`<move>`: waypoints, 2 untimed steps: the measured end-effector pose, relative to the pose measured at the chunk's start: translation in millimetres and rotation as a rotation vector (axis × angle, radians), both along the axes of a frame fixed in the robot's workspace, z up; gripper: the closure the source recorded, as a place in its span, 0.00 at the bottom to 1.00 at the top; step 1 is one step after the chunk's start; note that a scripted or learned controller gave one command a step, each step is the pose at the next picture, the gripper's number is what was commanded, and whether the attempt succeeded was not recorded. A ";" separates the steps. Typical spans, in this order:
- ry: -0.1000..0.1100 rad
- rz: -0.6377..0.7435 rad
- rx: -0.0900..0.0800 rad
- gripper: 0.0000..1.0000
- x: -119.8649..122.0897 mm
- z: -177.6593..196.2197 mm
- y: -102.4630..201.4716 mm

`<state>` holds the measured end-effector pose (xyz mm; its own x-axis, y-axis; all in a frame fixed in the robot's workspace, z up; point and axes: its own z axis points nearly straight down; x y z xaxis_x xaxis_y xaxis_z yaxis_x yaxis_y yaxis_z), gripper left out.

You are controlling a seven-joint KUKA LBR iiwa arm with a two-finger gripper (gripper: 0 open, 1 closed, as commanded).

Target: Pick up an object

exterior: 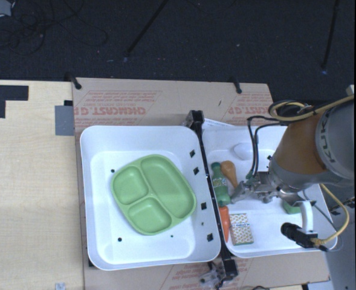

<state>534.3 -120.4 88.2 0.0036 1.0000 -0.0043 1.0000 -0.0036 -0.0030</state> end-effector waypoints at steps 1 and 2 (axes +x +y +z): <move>0.001 -0.005 0.005 1.00 0.2 12.2 -0.1; -0.004 -0.001 0.004 1.00 -9.4 64.7 -3.6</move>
